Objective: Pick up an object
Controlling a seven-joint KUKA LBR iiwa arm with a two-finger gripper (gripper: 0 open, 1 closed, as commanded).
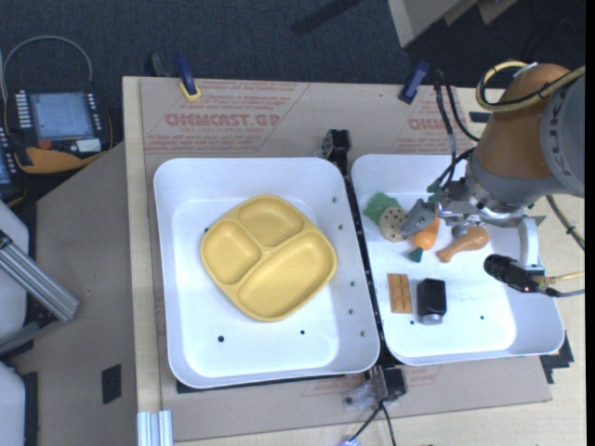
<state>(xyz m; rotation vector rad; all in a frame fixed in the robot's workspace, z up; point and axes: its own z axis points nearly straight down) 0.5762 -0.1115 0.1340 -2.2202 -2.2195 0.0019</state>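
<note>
The surface (139, 249) carries two shallow white bins side by side. The left bin (177, 249) holds a yellow plate (269, 256) with three compartments, lying flat near the bin's middle, tilted a little toward the bin's corners.

The right bin (493, 337) holds the small things. Near its far left corner lies a green piece (379, 205), and just beside it a tan disc with holes (393, 222). Toward the bin's middle lies an orange carrot-like piece (425, 239), and to the right of it a tan drumstick-shaped piece (462, 242). Nearer the front edge, close to the bin's left wall, a small brown waffle-like bar (399, 293) lies flat, and just to the right of it a black block (431, 300) with a grey end.

The arm (521, 147) comes in over the right bin's far right corner, its orange band above the wrist. The gripper (429, 219) hangs low over the far half of the bin, right above the carrot-like piece and next to the disc. Its metal fingers (416, 219) point toward the bin's left wall. How far apart they stand cannot be told from this angle, and nothing can be seen clamped between them. The carrot-like piece sits just under the fingers; whether they touch it is unclear. A black cylinder (507, 270) with a cable juts from the wrist toward the bin's right wall.
</note>
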